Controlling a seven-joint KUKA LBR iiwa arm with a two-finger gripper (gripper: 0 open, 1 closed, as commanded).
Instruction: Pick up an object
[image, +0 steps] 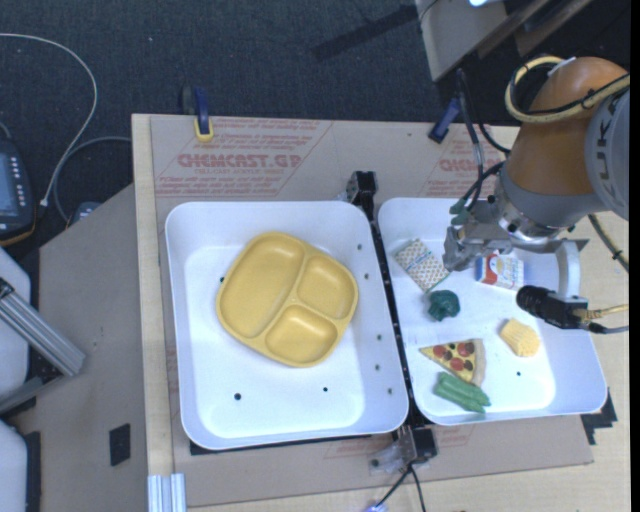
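Gripper (462, 246) low over the rear of the right bin (575, 400), just beside a patterned packet (420, 263) and above a dark green lump (444, 303); could not tell whether clenched or released, nor whether touching anything. Partly hidden behind the wrist: a red, white and blue packet (503, 271). Grey arm (560, 150) with orange band cut off at the right edge. Nearer the front of the same bin, well apart from the claw, lay a yellow corn piece (520, 338), a pizza slice (456, 355) and, touching it, a green pod (461, 392). Left bin (190, 300) held a yellow divided plate (288, 310), lying flat. Under both bins, a brown printed board (250, 160), lettering only half legible; beyond it, dark carpet (250, 60) and loose cables (80, 70).
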